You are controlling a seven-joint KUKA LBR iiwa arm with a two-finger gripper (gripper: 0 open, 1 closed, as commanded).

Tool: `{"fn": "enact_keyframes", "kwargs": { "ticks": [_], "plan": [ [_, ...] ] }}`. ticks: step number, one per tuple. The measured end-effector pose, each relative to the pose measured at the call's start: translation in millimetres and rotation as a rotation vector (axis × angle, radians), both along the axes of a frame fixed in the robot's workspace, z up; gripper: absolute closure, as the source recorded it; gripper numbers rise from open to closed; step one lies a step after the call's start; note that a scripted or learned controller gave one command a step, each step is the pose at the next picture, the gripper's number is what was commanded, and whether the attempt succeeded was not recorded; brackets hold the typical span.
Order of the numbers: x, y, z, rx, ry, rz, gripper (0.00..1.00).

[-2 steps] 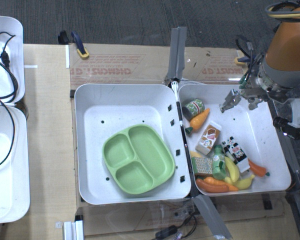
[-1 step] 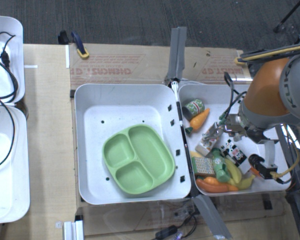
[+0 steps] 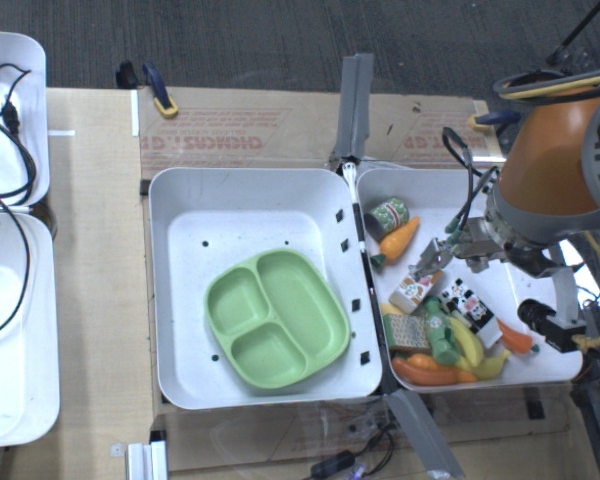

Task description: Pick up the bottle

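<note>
Green bottle (image 3: 439,334) lying flat, long axis front-to-back, cap toward gripper (image 3: 432,258)

Your gripper (image 3: 437,255) sits in the right bin (image 3: 435,180), and almost everything below it is crowded. Directly beneath lie a small printed carton (image 3: 415,290) and the green bottle (image 3: 440,333), with a black-and-white box (image 3: 470,305) and a banana (image 3: 472,346) packed just to its right. To the gripper's left, a carrot (image 3: 398,239) and a green can (image 3: 389,212) stand between it and the bin divider. Bare bin floor opens above the gripper. Far left of it, the other bin (image 3: 180,268) gives you room around its green divided plate (image 3: 276,318).
</note>
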State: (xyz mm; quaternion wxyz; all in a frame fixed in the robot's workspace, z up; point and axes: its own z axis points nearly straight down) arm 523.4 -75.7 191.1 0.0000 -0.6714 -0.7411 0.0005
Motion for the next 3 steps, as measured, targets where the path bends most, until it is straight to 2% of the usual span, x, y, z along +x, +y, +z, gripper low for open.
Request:
{"fn": "enact_keyframes", "kwargs": {
  "ticks": [1,2,3],
  "plan": [
    [-20.1,-22.2,-80.7,-0.004,-0.024,-0.048,0.00],
    [-17.9,-25.8,-68.7,-0.010,-0.032,-0.056,1.00],
    [-18.4,-25.6,-69.6,-0.010,-0.030,-0.054,0.00]
  ]
}}
